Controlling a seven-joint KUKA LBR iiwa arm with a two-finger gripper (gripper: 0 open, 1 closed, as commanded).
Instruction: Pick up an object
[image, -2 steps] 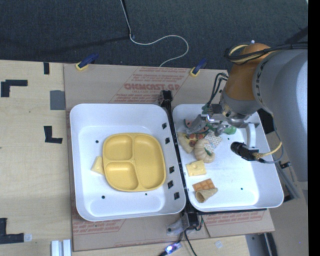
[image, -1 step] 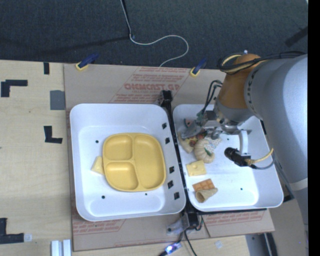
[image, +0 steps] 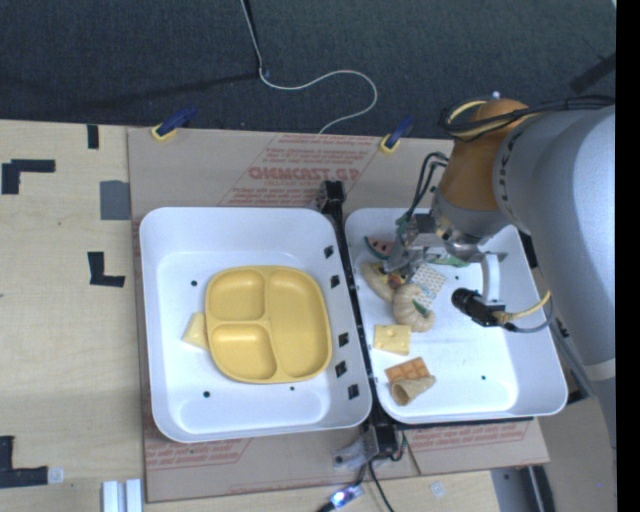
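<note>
Nearest the camera in the right bin (image: 520, 385) sat a little waffle-cone piece (image: 409, 379), then a pale yellow cheese-like wedge (image: 392, 339), both looking like light, rigid toy food that'd probably be easiest pinched across the narrow sides, though smooth plastic could slip. Farther back was a jumbled pile (image: 405, 290) of small bits, harder to single out, and the gripper (image: 418, 250) hung right over it; I honestly couldn't tell its state. The left bin (image: 170, 250) held a yellow divided plate (image: 268, 324).
</note>
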